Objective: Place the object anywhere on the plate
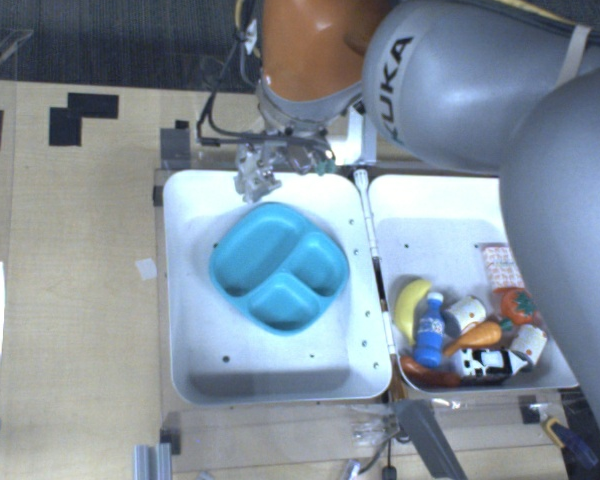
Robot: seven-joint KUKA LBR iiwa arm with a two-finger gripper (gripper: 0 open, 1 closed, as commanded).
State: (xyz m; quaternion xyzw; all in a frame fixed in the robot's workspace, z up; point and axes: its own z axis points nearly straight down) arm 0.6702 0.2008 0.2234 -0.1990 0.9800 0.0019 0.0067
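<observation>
A pale wooden bench top (70,298) with black angular marker shapes (80,116) printed near its far left side fills the scene. Beyond its far edge lies dark ribbed flooring (110,18). Light is even and soft.

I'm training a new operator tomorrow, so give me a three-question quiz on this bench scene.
1. True or false: the blue plate lies in the left bin.
2. The gripper hovers above: A) the plate's far edge, B) the right bin, C) the bare bench.
3. Fill in: the banana touches a blue ____.

Key: 1 true; 2 A; 3 bottle.
</observation>
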